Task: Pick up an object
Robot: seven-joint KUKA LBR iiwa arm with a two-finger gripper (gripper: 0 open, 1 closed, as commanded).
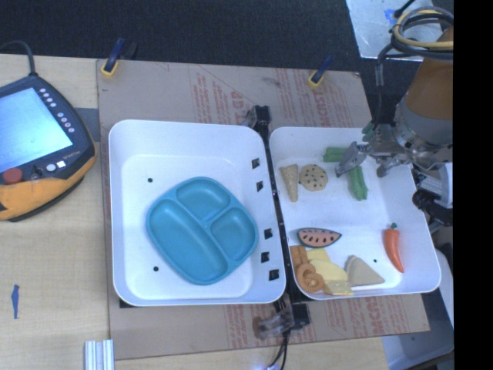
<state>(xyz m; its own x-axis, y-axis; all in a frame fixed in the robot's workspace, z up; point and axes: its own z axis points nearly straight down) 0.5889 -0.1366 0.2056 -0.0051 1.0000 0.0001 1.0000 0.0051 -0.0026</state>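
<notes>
Since my gripper (368, 159) hangs spread and holding nothing above the green bean (357, 180) at the right bin's (413, 285) far end, a slanted descent could nudge it aside, my fingers meeting on air

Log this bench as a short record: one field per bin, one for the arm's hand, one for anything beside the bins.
left bin: blue divided plate
right bin: green bean pieces, cookie, cone, watermelon slice, carrot, pile of yellow and tan food pieces
hand: over the right bin's far side, at the green bean pieces; a grasp cannot be judged
beside bins: control tablet to the left
</notes>
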